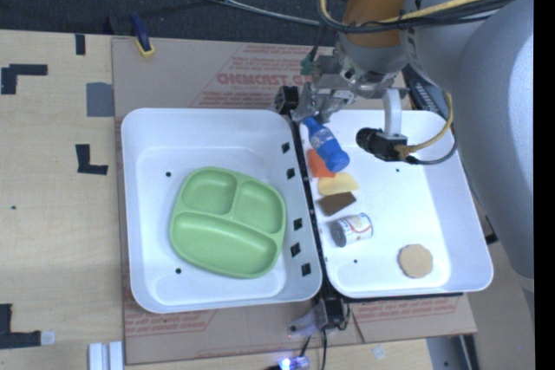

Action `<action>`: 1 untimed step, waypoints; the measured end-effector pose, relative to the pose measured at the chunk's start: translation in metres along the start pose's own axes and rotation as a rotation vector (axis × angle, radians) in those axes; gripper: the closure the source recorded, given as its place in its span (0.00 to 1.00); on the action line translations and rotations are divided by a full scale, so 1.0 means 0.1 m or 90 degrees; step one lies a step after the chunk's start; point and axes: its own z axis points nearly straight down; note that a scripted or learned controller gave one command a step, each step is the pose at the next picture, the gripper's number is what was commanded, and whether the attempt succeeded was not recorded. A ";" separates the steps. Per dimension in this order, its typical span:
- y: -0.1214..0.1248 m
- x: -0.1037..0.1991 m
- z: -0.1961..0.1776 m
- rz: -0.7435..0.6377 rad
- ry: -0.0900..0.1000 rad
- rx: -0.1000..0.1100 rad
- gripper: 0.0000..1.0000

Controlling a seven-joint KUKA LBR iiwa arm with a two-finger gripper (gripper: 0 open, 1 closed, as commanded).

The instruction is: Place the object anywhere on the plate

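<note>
Since the gripper [305, 113] hangs right over the divider between the bins, I can't tell if it's got the blue bottle [323, 140] or not. The bottle's crammed against an orange piece [317, 162] and a yellow one [337, 184], so they might get nudged. The green plate [228, 222] sits in the left bin [143, 134].

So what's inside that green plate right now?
Nothing visible: all compartments of the green plate look bare. The blue bottle, orange piece and other items lie in the right bin; what's beneath the plate is covered.
</note>
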 end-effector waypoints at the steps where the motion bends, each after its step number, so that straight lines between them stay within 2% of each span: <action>1: -0.21 0.51 0.12 0.000 0.000 0.000 1.00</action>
